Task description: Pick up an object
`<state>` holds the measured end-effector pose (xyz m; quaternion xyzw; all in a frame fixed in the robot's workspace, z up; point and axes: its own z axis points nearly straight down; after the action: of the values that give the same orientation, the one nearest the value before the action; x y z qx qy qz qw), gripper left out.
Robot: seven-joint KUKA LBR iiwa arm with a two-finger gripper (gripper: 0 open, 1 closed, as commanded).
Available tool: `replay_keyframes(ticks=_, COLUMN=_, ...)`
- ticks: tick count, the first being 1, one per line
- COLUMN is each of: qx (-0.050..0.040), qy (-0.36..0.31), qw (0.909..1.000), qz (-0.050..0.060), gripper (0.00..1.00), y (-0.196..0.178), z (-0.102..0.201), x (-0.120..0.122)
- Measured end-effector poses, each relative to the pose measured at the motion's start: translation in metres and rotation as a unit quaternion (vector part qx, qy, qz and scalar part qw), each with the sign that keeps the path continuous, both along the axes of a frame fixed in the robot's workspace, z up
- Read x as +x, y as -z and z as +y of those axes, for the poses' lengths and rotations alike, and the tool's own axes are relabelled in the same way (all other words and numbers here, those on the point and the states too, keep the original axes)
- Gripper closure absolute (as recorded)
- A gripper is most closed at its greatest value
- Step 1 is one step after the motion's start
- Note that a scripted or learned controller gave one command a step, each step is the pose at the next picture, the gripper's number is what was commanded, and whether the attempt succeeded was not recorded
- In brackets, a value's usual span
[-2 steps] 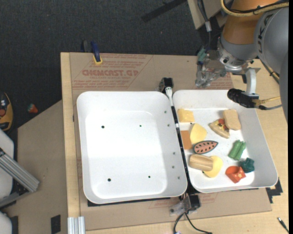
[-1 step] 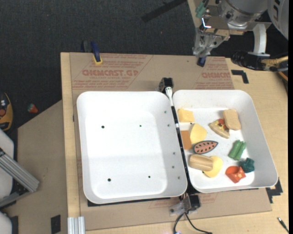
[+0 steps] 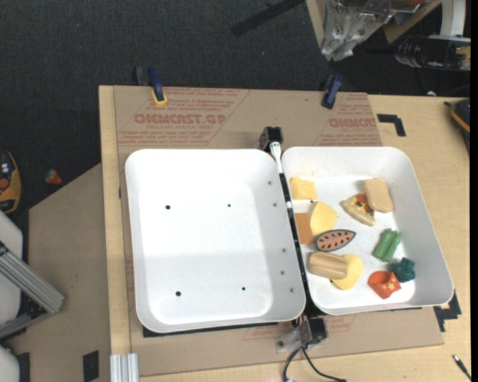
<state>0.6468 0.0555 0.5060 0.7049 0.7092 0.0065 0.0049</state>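
Gripper point(image 3: 342, 37) is parked high behind the bins, blurred, so whether it's open I can't tell. Toy food sits clustered in the right bin point(image 3: 418, 194): bread slice point(image 3: 379, 195), green piece point(image 3: 386, 245).

Robotics lab, clamped cardboard sheet point(image 3: 224, 112), white bins point(image 3: 209, 313), aluminium framing point(image 3: 30, 280), cables point(image 3: 314, 365)

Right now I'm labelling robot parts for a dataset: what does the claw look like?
The claw is pale silvery grey, tapering to a blunt tip, too blurred to show markings. An orange-tan band sits just above it.
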Motion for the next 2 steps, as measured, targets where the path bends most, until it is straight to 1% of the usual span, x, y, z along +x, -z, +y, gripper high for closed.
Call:
replay_keyframes(ticks=1, qx=-0.0003, qy=0.001, qw=1.0000, qz=0.004, gripper=1.00, y=-0.033, z=0.036, x=-0.026)
replay_keyframes(ticks=2, qx=-0.0006, qy=0.000, qw=1.0000, qz=0.009, gripper=1.00, y=-0.030, z=0.079, x=-0.063)
